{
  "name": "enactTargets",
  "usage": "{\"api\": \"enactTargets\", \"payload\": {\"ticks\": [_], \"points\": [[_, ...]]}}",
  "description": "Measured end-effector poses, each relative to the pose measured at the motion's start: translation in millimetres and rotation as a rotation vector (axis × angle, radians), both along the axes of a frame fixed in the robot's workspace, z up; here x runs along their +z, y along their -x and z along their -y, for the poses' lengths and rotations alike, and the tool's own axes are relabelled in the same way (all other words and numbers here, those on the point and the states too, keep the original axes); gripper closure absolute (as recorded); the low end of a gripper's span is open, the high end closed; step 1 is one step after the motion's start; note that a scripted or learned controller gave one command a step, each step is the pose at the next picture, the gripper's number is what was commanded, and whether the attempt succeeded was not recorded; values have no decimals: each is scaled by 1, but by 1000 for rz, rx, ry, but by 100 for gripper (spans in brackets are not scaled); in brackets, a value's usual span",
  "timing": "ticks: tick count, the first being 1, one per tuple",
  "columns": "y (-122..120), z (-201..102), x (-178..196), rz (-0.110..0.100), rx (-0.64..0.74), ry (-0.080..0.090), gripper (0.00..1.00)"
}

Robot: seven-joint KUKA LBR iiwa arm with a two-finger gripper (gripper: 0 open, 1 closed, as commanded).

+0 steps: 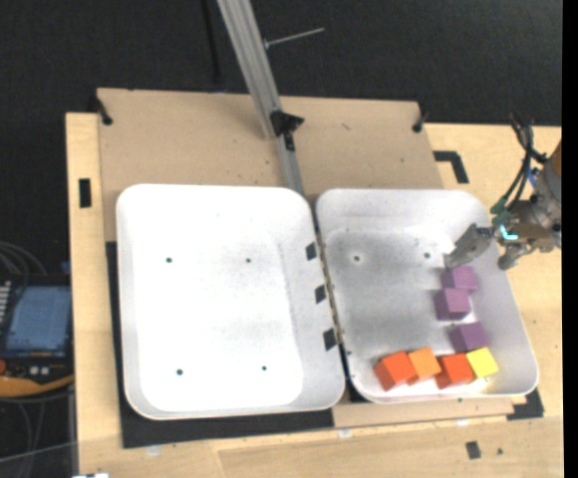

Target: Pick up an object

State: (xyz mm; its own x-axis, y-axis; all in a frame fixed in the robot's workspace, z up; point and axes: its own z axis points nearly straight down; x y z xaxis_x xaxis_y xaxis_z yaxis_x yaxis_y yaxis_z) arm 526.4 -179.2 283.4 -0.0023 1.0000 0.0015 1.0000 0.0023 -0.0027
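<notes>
Wood makes up the desk (239, 137), a light tan board, and the floor (90, 28) around it is dark and black. A thin metal pole (254, 58) leans up from the back of the desk. Off to one side, by the near corner, sits a small box with a blue screen (35, 322) and some wires.

Two white bins lie side by side on the desk, touching in the middle. The first bin (219, 297) is plain white inside with a few tiny dots. The second bin (389, 257) has little blocks in it. Three purple blocks (455, 297) sit in a line going down along its far side. Along its near edge are two orange blocks (409, 366), a red-orange block (455, 368) and a yellow block (482, 362), all close together in a row.

The claw (483, 247) hangs over the far side of the second bin, just above the top purple block. Its two fingers (463, 244) are spread apart. Nothing is between them.
</notes>
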Motion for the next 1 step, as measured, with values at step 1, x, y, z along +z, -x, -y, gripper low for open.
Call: {"api": "enactTargets", "payload": {"ticks": [1], "points": [[-1, 0, 2, 4, 0, 1, 0]]}}
